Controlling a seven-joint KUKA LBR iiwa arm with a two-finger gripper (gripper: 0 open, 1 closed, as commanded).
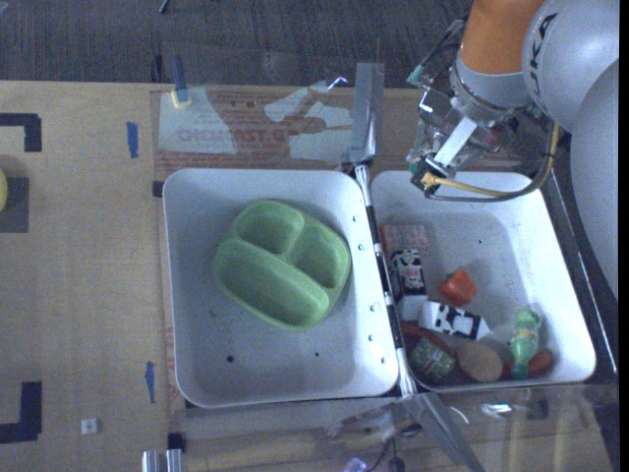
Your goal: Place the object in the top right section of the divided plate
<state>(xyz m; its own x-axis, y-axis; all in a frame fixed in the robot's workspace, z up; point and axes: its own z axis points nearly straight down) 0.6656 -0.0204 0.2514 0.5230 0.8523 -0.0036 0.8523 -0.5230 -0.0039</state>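
A green divided plate lies tilted in the left white bin, with nothing in its sections. My gripper hangs over the far left corner of the right bin, under the orange wrist band, well apart from the plate. Nothing shows in its grasp. Several small objects lie in the near half of the right bin: a pinkish packet, a black-and-white cow figure, a red-orange piece, a black-and-white box, a green bottle and a brown potato-like lump.
A metal divider strip runs between the two bins at the back. A round tin and a small red item sit at the right bin's near wall. Wooden bench with blue tape marks extends left.
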